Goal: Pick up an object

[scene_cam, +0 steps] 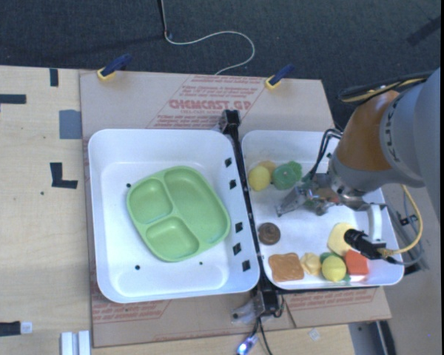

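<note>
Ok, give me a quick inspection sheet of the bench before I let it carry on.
Surface: cardboard sheet under two white bins, held by two clamps.
Job's things: right bin holds yellow lemon, green round piece, brown disc, toast slice and a cluster of yellow, green and red pieces at its near right corner.
Clutter: green divided plate in left bin.
Grippers: gripper low in the right bin, nothing seen between its fingers.
Cables: white cord beyond the bench.
Surroundings: dark carpet.
</note>
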